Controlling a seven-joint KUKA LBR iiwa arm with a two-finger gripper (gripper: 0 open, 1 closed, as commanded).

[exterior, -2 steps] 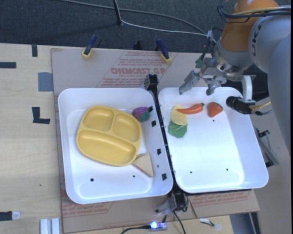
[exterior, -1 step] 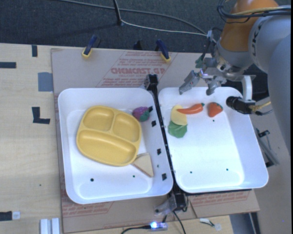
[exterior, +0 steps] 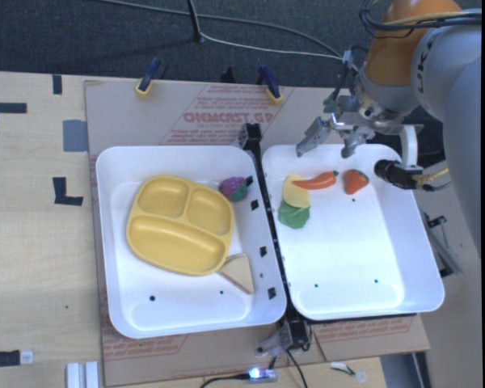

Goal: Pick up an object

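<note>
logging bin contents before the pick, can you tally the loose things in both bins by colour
yellow: 2, divided plate, block
purple: 1, grape bunch
tan: 1, wedge
green: 1, lump
orange-red: 2, chilli pepper, rounded piece
total: 7

Glossy yellow plastic divided plate (exterior: 180, 223), smooth white plastic bins (exterior: 364, 273), matt brown cardboard sheet (exterior: 202, 115) beneath, smooth pale wooden bench (exterior: 32, 257).
</note>
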